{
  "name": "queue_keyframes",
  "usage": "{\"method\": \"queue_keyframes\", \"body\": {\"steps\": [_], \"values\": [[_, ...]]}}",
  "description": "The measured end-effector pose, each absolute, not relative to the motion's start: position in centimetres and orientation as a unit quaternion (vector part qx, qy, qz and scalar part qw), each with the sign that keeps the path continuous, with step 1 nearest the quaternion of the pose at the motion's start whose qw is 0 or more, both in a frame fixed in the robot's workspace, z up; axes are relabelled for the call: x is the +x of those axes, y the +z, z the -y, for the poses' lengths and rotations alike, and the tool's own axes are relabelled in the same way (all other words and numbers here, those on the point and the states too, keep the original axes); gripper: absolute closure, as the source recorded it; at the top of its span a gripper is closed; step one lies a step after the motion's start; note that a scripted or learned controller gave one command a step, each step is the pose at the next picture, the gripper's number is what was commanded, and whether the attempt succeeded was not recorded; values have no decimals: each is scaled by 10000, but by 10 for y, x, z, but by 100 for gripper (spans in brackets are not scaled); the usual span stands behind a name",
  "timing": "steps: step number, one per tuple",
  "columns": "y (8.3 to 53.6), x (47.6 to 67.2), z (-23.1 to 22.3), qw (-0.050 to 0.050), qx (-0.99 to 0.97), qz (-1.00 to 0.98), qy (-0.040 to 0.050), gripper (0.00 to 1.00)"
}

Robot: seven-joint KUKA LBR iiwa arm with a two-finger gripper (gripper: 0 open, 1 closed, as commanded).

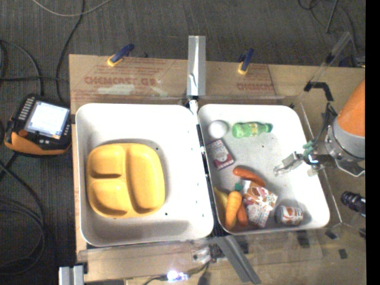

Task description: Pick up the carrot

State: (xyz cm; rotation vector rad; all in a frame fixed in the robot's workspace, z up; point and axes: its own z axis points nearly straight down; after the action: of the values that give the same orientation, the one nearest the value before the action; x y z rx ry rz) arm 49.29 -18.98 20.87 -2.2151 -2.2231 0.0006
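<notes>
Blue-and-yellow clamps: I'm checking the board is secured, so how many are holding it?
2. One blue-and-yellow spring clamp grips the brown board's far edge above the left white bin; the other sits above the right white bin. Others may be hidden.

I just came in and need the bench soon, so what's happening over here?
A robot arm is set to pick up a carrot, which lies untouched near the front-left corner of the right bin, crowded by a red sausage and snack packets. The gripper sits over the bin's right side, well apart from the carrot, with nothing between its fingers. A green bottle lies at the back. The left bin holds a yellow divided plate.
</notes>
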Motion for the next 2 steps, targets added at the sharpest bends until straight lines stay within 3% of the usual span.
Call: {"method": "queue_keyframes", "body": {"steps": [1,2], "values": [[199,499,92,10,-6130,7901,-3,0],[91,490,108,-87,-5514,8342,-40,0]]}}
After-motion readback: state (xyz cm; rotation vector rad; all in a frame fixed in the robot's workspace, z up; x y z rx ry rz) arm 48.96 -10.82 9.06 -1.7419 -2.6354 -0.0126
